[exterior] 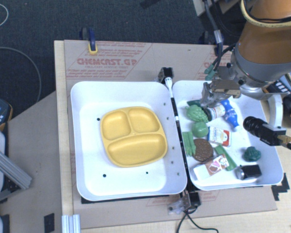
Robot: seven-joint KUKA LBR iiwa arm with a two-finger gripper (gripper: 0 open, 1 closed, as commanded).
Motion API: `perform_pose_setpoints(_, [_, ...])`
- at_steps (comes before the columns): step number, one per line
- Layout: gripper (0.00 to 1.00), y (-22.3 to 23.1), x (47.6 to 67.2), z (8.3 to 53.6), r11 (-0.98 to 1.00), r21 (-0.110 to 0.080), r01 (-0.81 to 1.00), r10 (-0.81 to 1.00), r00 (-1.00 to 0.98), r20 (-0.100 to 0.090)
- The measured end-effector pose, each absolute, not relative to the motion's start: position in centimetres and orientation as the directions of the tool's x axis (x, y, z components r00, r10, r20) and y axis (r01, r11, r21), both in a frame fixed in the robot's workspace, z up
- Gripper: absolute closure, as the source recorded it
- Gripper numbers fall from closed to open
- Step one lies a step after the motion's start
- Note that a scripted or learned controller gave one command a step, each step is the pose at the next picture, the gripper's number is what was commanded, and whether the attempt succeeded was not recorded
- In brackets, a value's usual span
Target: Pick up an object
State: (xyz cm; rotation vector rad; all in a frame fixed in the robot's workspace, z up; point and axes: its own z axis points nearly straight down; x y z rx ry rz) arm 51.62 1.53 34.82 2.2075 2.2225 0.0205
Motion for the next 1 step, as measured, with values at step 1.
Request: perform_pose_setpoints(1, [1.00,3.42,48.29,40.59,0.004,0.009,1.000,1.000,-0.004,0.002])
